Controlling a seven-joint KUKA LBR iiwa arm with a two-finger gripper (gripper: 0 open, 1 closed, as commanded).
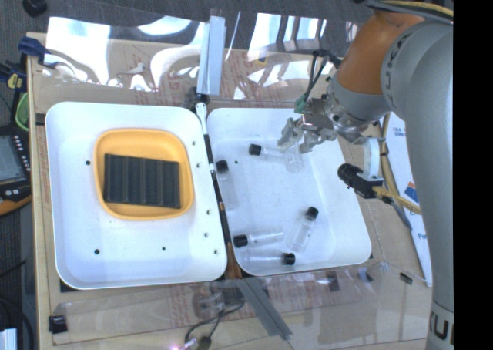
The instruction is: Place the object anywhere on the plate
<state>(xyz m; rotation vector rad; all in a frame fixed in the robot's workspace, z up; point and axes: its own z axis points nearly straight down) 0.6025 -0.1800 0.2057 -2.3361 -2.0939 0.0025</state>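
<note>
Vials (260, 240) lie (scattered) in right bin (350, 244); yellow plate (108, 148) left.

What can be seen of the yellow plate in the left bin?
The plate is a rounded rectangle with a raised yellow rim, plastic by its look. A dark, ribbed rectangular panel fills its inside. It lies flat in the left bin, toward the middle and a little to the back, resting on the bin's floor. No vial lies on it, and the arm is away over the right bin.
</note>
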